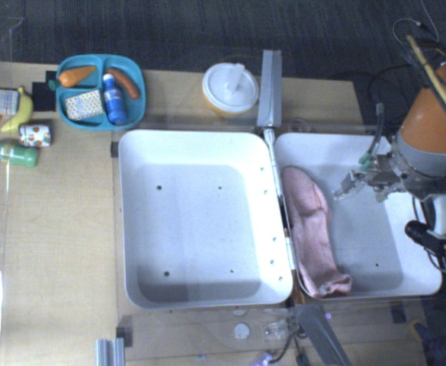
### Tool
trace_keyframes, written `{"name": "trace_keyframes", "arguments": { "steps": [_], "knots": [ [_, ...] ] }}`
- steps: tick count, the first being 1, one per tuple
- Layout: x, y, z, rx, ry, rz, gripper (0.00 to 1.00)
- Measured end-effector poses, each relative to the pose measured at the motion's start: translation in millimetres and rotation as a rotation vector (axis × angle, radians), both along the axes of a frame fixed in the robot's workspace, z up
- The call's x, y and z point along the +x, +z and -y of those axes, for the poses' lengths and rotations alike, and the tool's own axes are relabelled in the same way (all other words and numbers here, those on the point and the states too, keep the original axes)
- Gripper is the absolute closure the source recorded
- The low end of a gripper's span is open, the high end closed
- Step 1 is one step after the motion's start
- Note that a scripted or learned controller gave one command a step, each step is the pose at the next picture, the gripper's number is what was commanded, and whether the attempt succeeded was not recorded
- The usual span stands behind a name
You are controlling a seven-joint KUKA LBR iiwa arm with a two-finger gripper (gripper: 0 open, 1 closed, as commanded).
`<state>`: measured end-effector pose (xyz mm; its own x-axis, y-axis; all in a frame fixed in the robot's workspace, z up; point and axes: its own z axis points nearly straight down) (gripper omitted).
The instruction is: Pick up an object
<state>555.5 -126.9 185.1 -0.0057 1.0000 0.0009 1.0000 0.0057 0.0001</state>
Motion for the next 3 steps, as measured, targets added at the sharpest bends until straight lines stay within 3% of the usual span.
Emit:
{"name": "trace_keyframes", "arguments": {
  "steps": [1,2,3],
  "knots": [
    [29.9,-94.8,-10.3,-0.003,0.185,0.014,0.00],
    [35.7,-94.9,-37.5,-0.005,0.299,0.013,0.00],
    [35.7,-95.0,-37.5,-0.005,0.299,0.013,0.00]
  ]
}}
